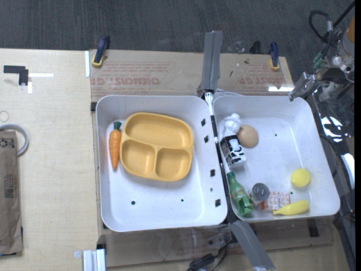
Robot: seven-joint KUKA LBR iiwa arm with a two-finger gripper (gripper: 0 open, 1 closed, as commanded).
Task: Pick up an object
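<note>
Gripper (pixel 300 87) sits above the right bin's (pixel 282 113) far right corner; its state cannot be determined. Yellow ball (pixel 300 178) lies in that bin, well apart from it.

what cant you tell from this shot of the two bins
- Pincer: small and cluttered at the camera view's upper right; open or shut is unclear.
- Carton print: too small to read.
- Green bottle: lower end hidden against the right bin's wall.
- Brown paper bag: cut off by the left edge.
</note>
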